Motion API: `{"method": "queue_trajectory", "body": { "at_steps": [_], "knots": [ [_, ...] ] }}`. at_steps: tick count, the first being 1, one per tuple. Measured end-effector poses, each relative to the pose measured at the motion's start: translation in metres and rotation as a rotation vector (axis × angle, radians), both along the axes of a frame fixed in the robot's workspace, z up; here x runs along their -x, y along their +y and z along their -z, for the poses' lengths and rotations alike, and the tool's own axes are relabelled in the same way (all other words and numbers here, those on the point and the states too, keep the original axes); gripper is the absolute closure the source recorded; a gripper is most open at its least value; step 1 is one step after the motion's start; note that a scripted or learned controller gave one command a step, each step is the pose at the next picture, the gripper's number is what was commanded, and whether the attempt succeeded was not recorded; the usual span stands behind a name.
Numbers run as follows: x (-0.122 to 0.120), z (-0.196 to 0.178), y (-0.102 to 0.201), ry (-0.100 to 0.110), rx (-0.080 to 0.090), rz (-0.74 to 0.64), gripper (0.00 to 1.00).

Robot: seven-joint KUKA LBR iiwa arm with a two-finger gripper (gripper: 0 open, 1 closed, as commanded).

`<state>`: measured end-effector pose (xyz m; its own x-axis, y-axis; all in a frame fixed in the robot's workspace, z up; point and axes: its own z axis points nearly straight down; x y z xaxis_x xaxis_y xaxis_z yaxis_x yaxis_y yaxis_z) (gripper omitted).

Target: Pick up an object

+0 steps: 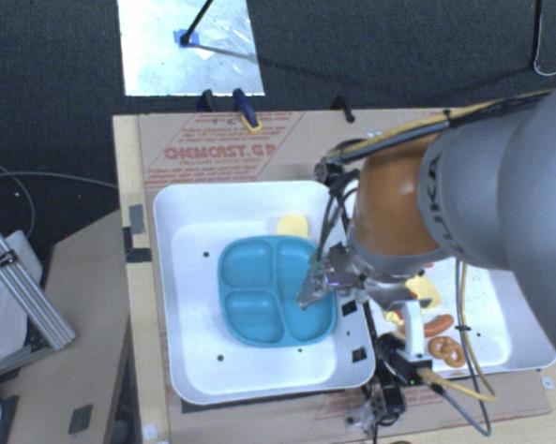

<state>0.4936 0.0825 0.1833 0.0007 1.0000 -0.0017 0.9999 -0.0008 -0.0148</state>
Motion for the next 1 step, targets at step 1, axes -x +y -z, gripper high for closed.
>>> {"method": "queue_trajectory", "body": {
  "at_steps": [1],
  "knots": [
    [-0.0048, -0.0166, 0.0012, -0.017, -0.003, -0.003, 1.0]
  ]
}}
